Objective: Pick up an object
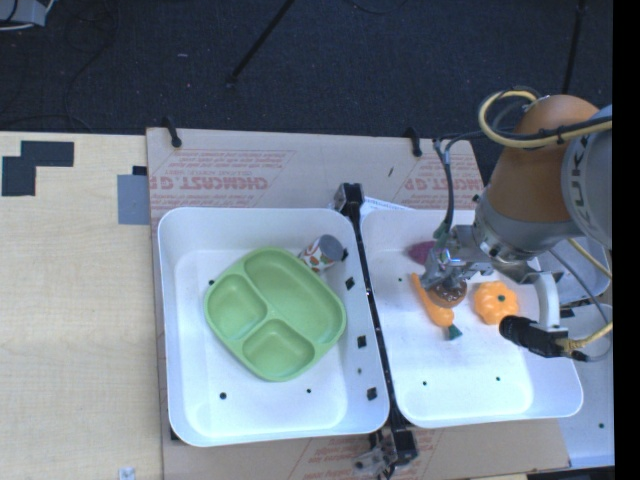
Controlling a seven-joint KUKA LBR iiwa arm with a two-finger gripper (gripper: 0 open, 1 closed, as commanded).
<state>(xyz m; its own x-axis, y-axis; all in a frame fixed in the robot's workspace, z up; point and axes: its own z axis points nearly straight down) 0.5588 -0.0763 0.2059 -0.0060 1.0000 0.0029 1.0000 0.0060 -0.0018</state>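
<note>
The hand (446, 280) hung low over the toy carrot (436, 306) in the right bin (500, 408); its grip I cannot tell. The pumpkin (495, 303) sat at three o'clock, so it should drop straight.

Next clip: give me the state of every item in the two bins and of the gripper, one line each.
Green three-compartment plastic plate: lying flat in the left bin, tilted askew, nothing in it.
Small patterned cup: tipped on its side beside the plate's far edge.
Orange toy carrot: lying flat in the right bin, under the gripper.
Small orange pumpkin-shaped toy: resting right of the carrot.
Gripper: lowered at the carrot.
</note>
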